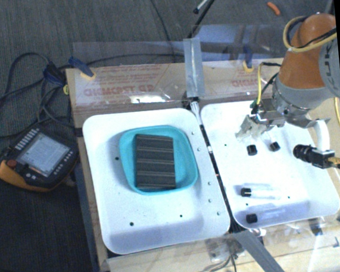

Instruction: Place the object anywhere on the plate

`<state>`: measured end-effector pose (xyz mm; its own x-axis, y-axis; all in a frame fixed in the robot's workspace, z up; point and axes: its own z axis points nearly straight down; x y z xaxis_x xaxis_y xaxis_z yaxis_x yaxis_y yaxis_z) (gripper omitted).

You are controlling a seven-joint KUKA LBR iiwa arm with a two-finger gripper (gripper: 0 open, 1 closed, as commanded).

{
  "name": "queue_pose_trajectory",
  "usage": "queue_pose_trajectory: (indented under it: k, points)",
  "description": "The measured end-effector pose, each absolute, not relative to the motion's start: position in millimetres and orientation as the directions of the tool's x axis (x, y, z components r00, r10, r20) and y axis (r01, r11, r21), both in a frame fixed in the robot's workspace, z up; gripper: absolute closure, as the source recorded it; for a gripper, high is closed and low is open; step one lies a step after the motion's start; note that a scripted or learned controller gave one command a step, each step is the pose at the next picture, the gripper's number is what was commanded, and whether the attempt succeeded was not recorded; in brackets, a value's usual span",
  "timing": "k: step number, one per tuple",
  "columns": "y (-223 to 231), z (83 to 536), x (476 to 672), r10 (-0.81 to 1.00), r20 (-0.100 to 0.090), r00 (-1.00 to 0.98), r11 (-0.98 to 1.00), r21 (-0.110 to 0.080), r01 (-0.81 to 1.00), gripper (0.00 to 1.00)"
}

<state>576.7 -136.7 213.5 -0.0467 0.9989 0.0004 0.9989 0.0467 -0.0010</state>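
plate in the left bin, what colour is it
Light blue, seen in the camera view: the plate carries a dark grey ridged block.

Bright, even overhead light — white bins (pixel 161 232) glare slightly, whole frame soft.

Dark grey carpet floor (pixel 22 33) all round the bench. Far left, black cables (pixel 24 86) loop down to a teach pendant (pixel 38 160), orange-edged w/ lit screen. Clear plastic sheet (pixel 147 84) w/ red lettering along bench's far edge. Orange scrap (pixel 273 7) on floor far right.
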Motion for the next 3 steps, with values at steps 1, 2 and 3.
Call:
queue_pose_trajectory:
  k: [1, 2, 3]
  points:
    - [-58.0, 219.9, 580.3, 0.951, 0.0, -0.308, 0.308, -0.001, 0.951, 1.0]
    - [-58.2, 220.0, 580.3, 0.951, 0.0, -0.308, 0.308, -0.001, 0.951, 0.0]
    - [-112.7, 150.8, 560.6, 0.947, 0.004, -0.322, 0.322, 0.024, 0.946, 0.0]
